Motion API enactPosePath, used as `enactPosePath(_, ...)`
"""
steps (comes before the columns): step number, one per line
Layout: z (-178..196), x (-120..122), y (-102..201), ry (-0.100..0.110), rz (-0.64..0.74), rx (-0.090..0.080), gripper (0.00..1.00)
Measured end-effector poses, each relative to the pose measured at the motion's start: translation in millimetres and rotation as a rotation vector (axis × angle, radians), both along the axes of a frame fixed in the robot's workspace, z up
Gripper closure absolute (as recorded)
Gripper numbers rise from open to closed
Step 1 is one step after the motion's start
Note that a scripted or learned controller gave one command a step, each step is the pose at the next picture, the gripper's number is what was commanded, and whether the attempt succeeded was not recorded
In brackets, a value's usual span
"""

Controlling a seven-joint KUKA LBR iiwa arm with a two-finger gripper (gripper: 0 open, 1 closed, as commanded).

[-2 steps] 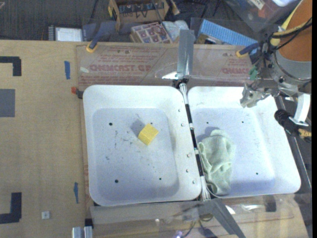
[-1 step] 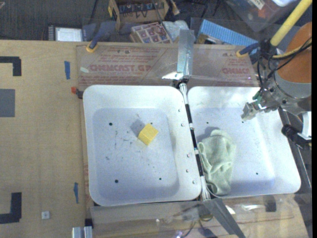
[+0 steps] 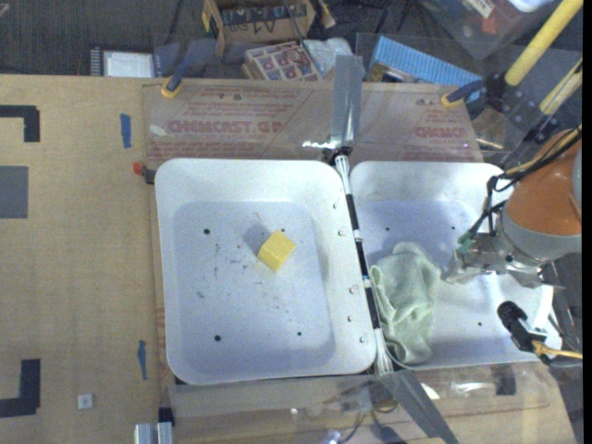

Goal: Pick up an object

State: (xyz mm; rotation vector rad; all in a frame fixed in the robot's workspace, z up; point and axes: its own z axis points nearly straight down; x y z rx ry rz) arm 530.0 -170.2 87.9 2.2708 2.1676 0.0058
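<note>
We see the arm (image 3: 546, 213) bent low over the right bin (image 3: 416, 188). Its gripper (image 3: 460, 271) sits beside the cloth (image 3: 407, 294); open or closed, we cannot tell.

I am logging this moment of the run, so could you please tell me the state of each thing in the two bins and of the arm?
Yellow block: resting on the floor of the left bin, untouched.
Pale green cloth: crumpled, lying against the left wall of the right bin.
Gripper: low over the right bin, just right of the cloth, nothing visibly held.
</note>
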Motion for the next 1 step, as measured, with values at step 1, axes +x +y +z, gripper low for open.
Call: enactPosePath(1,-0.4,0.0,-1.9,-0.002,-0.002,-0.004,0.0)
